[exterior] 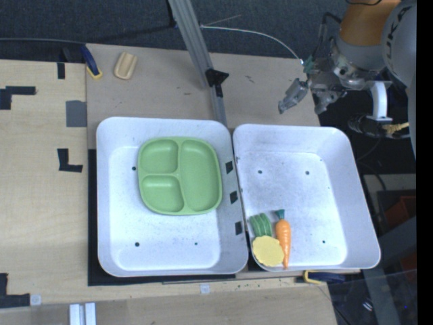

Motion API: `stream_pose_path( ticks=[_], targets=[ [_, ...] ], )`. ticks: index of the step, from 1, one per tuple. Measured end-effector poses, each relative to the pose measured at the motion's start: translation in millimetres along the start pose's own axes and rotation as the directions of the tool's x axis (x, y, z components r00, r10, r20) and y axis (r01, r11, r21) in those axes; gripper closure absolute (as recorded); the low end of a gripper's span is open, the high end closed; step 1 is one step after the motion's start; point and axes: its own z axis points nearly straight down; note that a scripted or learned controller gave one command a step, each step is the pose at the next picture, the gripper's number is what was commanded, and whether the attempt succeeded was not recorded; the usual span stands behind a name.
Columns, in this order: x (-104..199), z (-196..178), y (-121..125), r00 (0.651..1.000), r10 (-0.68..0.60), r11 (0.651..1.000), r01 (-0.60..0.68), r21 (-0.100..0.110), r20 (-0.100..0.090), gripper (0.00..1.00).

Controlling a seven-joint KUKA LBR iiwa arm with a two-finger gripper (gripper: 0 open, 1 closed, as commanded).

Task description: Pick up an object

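The rounded grey metal robot arm (404, 29) carried a broad orange band above its wrist; dark cables looped beside the band; at its nine o'clock end sat a small grey-and-black two-finger gripper (295, 97) with angular metal parts.

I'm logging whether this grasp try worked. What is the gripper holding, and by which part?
Nothing. The gripper hangs over the bench above the right bin, fingers open with nothing between them; the carrot lies in that bin.
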Motion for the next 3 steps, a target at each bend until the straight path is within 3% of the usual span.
stream_pose_path(
  ticks=[1, 3],
  targets=[
    [-0.1, 0.0, 0.0, 1.0, 0.0, 1.0, 0.0, 0.0, 0.0, 0.0],
    [-9.5, 93.4, 5.9, 1.0, 0.002, 1.0, -0.002, 0.005, 0.001, 0.0]
  ],
)
